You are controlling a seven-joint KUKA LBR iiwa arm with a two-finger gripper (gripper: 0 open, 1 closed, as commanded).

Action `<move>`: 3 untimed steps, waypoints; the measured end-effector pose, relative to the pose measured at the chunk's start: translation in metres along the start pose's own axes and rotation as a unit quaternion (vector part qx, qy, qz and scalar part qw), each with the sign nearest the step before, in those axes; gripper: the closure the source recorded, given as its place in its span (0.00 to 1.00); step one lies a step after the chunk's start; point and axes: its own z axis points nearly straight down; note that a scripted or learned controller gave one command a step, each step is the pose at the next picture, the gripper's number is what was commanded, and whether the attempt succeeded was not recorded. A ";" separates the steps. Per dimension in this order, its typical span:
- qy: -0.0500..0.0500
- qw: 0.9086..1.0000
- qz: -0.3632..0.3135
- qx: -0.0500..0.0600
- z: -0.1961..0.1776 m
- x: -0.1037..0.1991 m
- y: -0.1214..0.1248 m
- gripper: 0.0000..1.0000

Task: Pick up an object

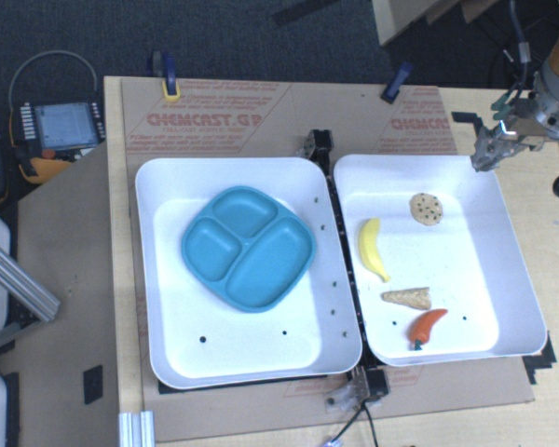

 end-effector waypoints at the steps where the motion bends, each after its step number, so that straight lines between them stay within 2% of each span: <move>1: 0.002 1.000 -0.002 0.003 0.007 0.056 0.015 1.00; 3: 0.003 1.000 -0.002 0.006 0.034 0.160 0.026 1.00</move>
